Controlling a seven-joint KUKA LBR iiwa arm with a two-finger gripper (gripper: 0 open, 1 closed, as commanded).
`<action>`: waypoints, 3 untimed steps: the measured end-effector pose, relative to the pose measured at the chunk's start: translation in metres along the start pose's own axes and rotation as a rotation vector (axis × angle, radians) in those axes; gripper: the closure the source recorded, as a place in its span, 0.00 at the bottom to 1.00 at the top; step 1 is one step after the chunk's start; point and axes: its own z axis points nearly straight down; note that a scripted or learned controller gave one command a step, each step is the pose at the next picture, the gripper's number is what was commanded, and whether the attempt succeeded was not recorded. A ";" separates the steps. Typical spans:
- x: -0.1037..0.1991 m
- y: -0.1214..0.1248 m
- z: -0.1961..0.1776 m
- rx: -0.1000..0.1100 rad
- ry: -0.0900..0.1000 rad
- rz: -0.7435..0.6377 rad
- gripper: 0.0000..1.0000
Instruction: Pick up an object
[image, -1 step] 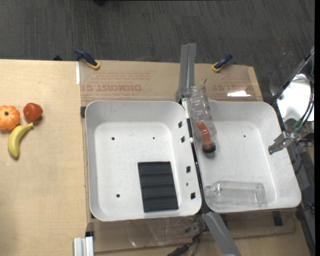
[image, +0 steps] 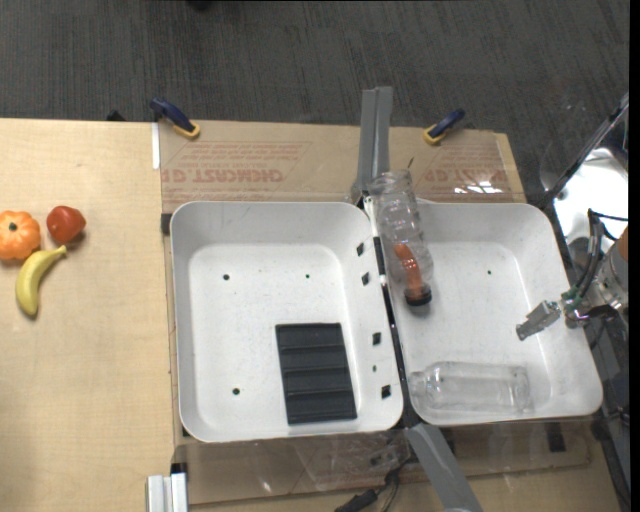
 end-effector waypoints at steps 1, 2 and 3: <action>0.065 0.050 0.064 -0.001 -0.001 -0.073 0.00; 0.093 0.110 0.063 -0.002 -0.002 -0.216 0.00; 0.056 0.072 -0.009 -0.003 -0.003 -0.120 0.00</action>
